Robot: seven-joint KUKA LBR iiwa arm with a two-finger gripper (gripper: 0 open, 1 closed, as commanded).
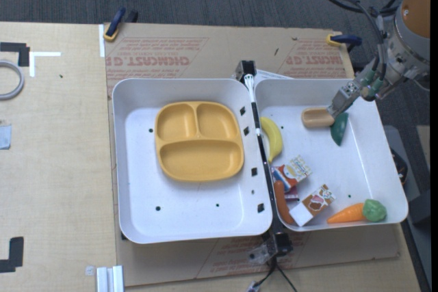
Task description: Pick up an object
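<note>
My gripper hangs over the far right part of the right bin. Just below its tip lie a tan roll-shaped piece and a dark green piece. The green piece sits right under the tip, and I cannot tell whether it is touched or held. Further forward in the same bin are a yellow banana, a small white carton, a brown-and-white packet, a red sausage and an orange carrot with a green top.
The left bin holds a yellow divided plate. A divider wall with black clips runs between the bins. Cardboard lies under both bins, with blue clamps at its far corners. Cables loop behind the arm at the upper right.
</note>
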